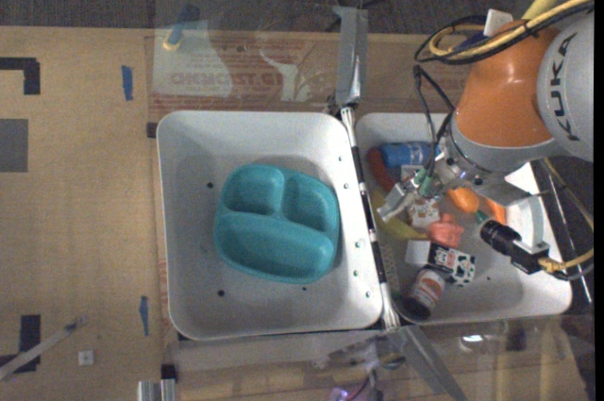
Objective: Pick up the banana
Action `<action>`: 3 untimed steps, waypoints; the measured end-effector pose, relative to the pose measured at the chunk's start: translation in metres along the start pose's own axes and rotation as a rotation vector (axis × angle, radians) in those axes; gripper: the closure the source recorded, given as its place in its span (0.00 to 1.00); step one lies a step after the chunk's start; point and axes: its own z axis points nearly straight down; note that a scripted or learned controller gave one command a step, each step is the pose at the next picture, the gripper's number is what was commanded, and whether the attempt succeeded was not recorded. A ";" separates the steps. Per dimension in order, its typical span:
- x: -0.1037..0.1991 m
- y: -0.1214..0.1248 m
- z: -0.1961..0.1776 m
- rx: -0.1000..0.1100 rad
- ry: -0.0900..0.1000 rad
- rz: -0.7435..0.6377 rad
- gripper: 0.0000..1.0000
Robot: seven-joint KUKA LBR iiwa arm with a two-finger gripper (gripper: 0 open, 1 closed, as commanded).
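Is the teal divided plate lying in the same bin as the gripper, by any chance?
No: the teal plate lies in the left bin, the gripper over the right bin.

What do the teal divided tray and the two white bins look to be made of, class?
Teal divided tray: probably moulded plastic, smooth and evenly coloured with soft rounded compartments and a slight sheen. White bins: likely thin formed plastic, matte to semi-gloss, with rounded corners and gently sloping walls.
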 end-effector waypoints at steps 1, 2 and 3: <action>-0.046 -0.031 0.072 -0.033 -0.023 -0.092 0.00; -0.092 0.003 0.079 -0.038 -0.017 0.173 0.00; -0.100 0.042 0.079 -0.029 -0.008 0.562 0.00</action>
